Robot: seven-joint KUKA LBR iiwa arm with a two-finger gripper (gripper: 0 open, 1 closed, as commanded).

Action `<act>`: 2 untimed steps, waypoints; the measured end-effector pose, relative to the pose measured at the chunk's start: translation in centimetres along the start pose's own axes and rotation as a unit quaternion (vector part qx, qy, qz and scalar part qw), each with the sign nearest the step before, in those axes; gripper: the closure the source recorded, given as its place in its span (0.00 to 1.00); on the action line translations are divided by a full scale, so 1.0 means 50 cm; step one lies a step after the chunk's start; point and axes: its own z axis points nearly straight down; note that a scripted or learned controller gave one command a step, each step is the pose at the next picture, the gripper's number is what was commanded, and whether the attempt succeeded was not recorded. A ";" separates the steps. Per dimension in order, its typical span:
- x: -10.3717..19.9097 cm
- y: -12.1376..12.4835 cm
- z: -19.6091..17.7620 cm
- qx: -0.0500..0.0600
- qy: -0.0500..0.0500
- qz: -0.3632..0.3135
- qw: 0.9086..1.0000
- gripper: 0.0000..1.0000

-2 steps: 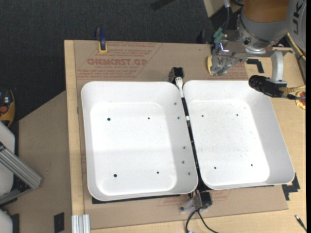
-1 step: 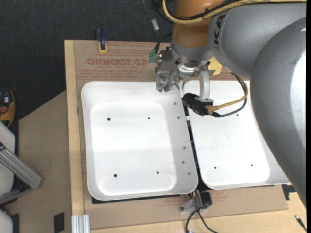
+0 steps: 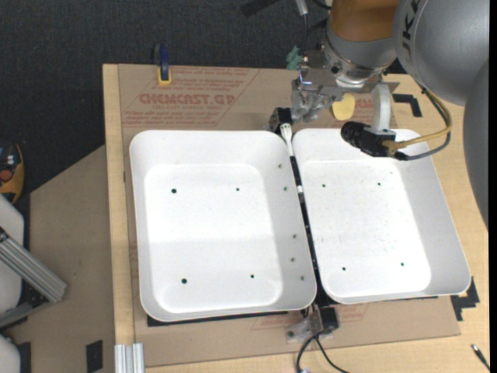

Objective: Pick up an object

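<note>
Arm positioned at the far edge of the right bin (image 3: 435,231).
Gripper (image 3: 317,99) above the rim; jaws' state cannot be told. A small yellow object (image 3: 342,107) lies beside it.

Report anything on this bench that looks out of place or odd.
One thing stands out: a small pale yellow object sits beyond the far rim of the right bin, on the brown board rather than inside a bin, close under the arm's hand. The left bin looks normal.
</note>
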 end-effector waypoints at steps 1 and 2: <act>-0.029 -0.044 -0.049 0.002 0.001 -0.001 1.000 1.00; 0.121 0.042 0.104 0.004 0.001 -0.006 1.000 1.00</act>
